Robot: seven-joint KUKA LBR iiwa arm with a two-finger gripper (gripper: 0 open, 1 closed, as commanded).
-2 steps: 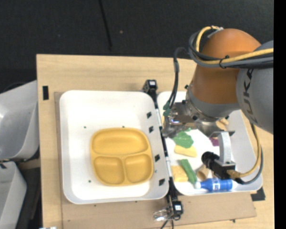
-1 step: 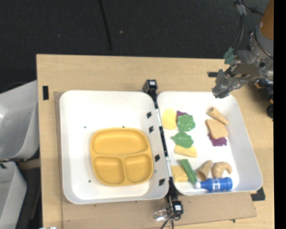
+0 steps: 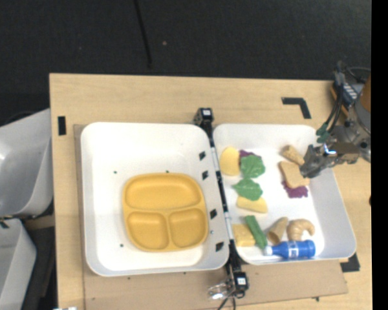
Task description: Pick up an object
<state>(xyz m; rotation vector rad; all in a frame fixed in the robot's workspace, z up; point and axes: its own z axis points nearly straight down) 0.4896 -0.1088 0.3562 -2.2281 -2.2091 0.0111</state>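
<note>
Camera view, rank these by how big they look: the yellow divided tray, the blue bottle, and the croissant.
1. yellow divided tray, by far the largest
2. blue bottle
3. croissant, only a little smaller than the bottle

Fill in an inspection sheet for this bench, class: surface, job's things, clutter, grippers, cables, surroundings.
Surface: wooden bench bearing left bin and right bin.
Job's things: toy foods in the right bin, among them a blue bottle, green leaf, yellow piece.
Clutter: yellow divided tray in the left bin.
Grippers: gripper low over the right bin's far right, by a tan piece.
Cables: dark wires by the wrist.
Surroundings: dark floor; white container at left.
</note>
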